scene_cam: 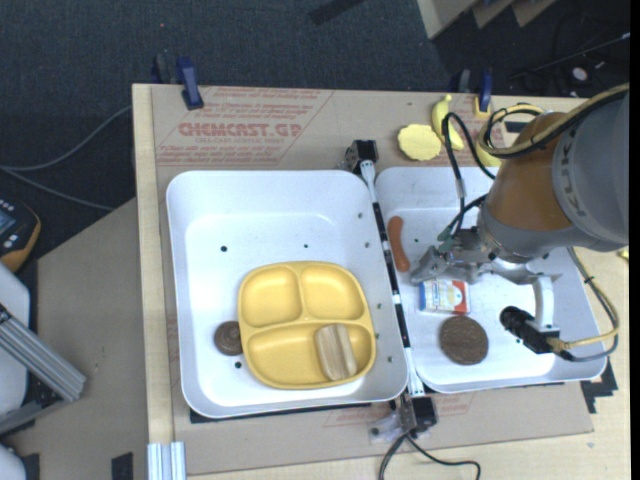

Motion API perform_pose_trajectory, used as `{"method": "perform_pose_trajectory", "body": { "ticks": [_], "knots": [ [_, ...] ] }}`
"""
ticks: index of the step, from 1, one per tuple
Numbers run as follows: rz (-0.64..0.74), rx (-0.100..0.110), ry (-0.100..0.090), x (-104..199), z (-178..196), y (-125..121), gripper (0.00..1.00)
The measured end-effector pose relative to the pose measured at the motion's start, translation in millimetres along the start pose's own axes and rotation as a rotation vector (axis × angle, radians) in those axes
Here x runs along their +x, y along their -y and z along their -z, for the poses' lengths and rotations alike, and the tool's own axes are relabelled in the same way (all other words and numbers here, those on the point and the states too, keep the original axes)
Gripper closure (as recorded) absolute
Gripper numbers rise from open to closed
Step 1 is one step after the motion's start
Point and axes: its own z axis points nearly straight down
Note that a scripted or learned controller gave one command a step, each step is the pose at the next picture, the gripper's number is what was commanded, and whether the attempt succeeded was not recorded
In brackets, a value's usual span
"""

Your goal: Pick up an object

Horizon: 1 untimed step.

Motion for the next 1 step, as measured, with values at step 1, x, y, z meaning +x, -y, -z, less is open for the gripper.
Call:
{"method": "perform_pose_trajectory", "body": {
  "ticks": [1],
  "knots": [
    [0.001, -0.004, 0.000, -12.4, 0.4, 50.0, 0.00]
  ]
}}
